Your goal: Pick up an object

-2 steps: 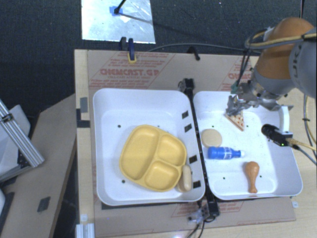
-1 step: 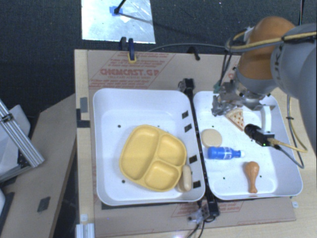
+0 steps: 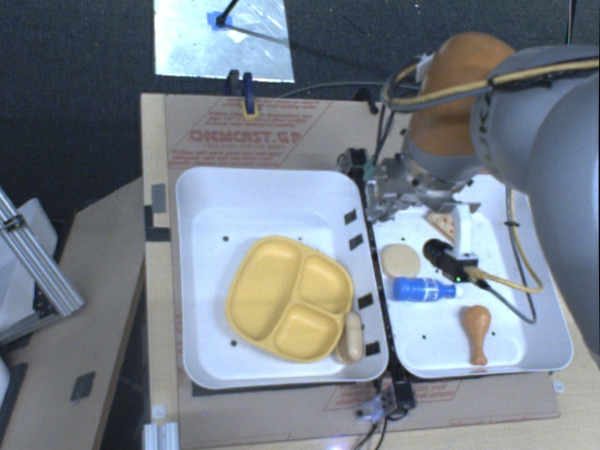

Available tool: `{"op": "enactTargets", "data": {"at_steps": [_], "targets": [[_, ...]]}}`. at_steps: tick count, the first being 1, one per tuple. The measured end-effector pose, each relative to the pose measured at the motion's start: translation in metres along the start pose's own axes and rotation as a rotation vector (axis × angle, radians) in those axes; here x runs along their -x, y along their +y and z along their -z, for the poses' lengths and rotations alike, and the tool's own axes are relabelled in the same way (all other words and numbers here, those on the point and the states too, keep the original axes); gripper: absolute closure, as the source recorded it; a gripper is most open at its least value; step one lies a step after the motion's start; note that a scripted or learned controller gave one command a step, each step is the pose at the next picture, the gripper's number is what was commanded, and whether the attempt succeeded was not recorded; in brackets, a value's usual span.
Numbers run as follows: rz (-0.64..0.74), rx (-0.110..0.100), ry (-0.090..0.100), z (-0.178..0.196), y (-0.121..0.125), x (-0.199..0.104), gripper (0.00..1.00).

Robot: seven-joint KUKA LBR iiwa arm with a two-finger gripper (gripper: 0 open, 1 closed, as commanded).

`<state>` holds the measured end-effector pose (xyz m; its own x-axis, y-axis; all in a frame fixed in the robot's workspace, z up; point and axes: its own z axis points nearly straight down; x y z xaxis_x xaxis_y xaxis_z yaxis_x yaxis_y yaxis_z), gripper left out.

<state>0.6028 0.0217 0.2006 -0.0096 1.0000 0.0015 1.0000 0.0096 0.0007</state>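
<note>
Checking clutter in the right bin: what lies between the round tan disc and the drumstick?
In the camera view, the blue bottle lies on its side between the tan disc and the drumstick.

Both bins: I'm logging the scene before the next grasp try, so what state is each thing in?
Yellow divided tray: flat, upright, left bin.
Bread roll: against the tray's near corner.
Blue bottle: on its side, right bin.
Drumstick: lying flat.
Round cookie: lying flat.
Gripper: above right bin's far end.
</note>
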Motion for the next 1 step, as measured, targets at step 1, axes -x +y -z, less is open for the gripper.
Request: {"op": "enactTargets", "data": {"at_steps": [1], "targets": [[0.001,0.003,0.001,0.0063,0.0115,-0.0566,1.0]]}}
